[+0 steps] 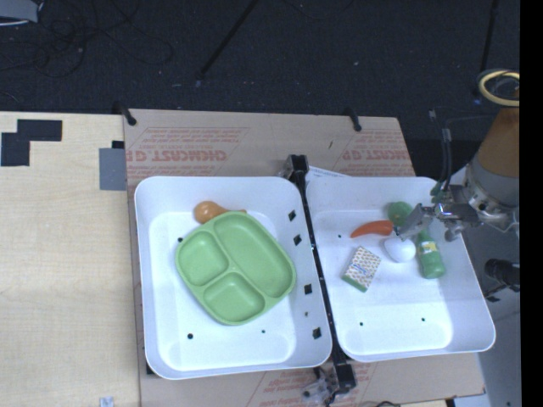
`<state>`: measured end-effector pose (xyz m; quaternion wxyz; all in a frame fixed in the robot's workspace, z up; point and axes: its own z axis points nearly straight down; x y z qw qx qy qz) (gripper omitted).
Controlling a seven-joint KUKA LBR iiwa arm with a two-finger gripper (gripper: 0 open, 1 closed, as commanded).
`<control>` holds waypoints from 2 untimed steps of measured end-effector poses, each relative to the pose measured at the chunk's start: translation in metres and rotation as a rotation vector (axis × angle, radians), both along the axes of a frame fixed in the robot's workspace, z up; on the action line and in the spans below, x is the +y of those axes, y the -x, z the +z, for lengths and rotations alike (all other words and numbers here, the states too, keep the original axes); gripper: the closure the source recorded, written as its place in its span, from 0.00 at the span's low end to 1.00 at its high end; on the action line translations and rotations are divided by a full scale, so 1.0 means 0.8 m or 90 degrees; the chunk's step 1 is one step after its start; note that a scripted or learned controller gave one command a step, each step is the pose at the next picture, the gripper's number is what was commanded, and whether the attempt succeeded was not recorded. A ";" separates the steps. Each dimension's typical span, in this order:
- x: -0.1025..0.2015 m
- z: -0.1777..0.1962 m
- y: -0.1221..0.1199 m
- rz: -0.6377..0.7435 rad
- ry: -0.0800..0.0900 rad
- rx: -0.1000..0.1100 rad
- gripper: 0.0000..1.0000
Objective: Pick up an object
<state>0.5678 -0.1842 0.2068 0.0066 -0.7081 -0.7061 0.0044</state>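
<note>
Near: green plate fills left bin, orange ball peeking behind its far edge. Right bin: patterned box near middle, white ball touching green bottle. Farther: orange carrot, green lump. End effector low over this cluster at far right, grip state unreadable.

Two white bins, one green plate, five small items beside it.
</note>
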 end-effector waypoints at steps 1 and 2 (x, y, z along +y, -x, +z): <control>0.000 0.010 -0.004 0.002 0.002 -0.009 0.00; -0.011 -0.051 -0.003 0.001 0.001 -0.006 0.00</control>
